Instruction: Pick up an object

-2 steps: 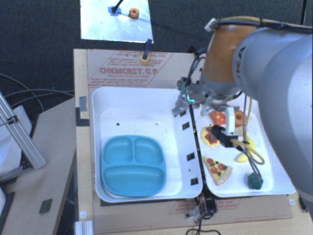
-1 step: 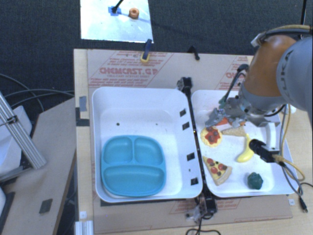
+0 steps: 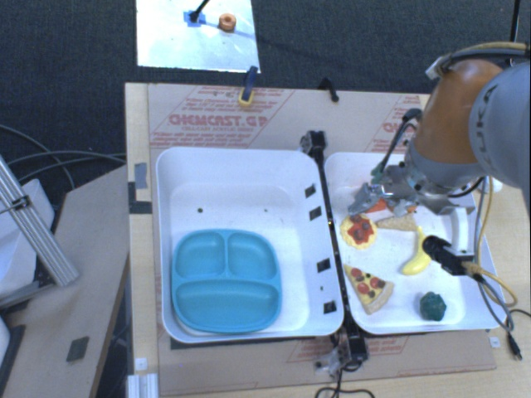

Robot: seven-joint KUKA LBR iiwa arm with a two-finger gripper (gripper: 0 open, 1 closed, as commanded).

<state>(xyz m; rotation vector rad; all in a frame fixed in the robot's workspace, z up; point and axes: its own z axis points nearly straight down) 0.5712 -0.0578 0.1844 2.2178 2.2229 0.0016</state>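
Two bins are being worked: a blue tray [image 3: 226, 280] is lying left, while toys are lying right. The gripper [image 3: 371, 196] is being hovered above a round pizza toy [image 3: 358, 230]; finger spread cannot be told, seemingly blurred. Centring is advised before closing.

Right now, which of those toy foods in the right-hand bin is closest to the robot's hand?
The round pizza, red-topped, lies just below the hand. The pizza slice, banana and green piece lie farther toward the bin's front edge.

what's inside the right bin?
Right bin holds a round pizza, pizza slice, banana, a dark green lump. The gripper and arm cover its back part.
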